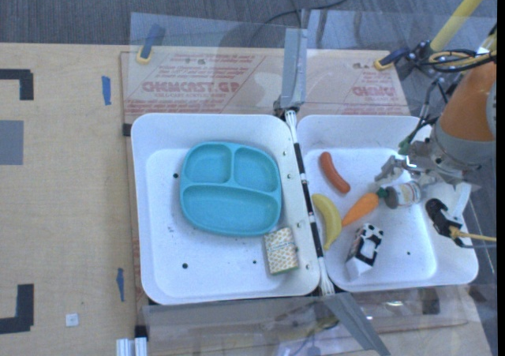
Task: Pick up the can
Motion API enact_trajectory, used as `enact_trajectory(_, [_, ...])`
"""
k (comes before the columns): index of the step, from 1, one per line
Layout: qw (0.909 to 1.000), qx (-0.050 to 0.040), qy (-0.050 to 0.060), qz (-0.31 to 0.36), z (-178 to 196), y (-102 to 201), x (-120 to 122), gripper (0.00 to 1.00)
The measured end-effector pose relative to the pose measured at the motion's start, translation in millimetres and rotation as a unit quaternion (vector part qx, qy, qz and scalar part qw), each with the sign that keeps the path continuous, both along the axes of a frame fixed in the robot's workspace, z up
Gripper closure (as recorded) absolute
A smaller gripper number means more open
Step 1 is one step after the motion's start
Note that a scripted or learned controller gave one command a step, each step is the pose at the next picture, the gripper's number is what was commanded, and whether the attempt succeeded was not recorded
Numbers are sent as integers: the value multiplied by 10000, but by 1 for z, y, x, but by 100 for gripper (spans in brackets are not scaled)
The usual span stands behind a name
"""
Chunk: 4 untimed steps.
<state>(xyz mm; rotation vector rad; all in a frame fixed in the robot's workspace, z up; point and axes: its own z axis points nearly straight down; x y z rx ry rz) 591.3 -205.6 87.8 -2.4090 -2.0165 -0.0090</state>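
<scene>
the small pale metal-looking can lies on its side in the right shallow white plastic bin, toward the bin's right half. its dark end touches or nearly touches the thick end of the orange tapered carrot. judging by size it's prob light, w/ a stiff wall that won't give much. it's smooth & round though, so it'll likely roll or squirt out if pinched off-centre. best hold imo: across the curved body at mid-length, w/ the pads square to the long axis, not on the ends. its label is too blurred to read.

the grey two-finger gripper hangs right over the can, on the arm w/ the orange band coming in from the right. can't tell how far the jaws are open, or whether they've got the can at all, since the metal parts & the can blur together there.

around it are a glossy red-orange sausage up-left and a curved yellow banana by the bin's left wall. a black-and-white boxy carton sits near the front. all look like smooth plastic toy food.

the left white bin holds a teal three-compartment plate, rounded & matte. a small beige patterned block sits just beside its lower-right edge.
</scene>
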Motion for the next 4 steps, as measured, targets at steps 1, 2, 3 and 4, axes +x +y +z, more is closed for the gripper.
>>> enact_trajectory(1, [10000, -29, -33, -27, 11, -4, 1, 100])
enact_trajectory(2, [10000, -19, -27, -20, 11, -3, 1, 0])
enact_trajectory(3, [9999, 0, -10, -109, 1, 0, -56, 0])
enact_trajectory(4, [9999, -32, -40, -146, 11, -5, -56, 100])
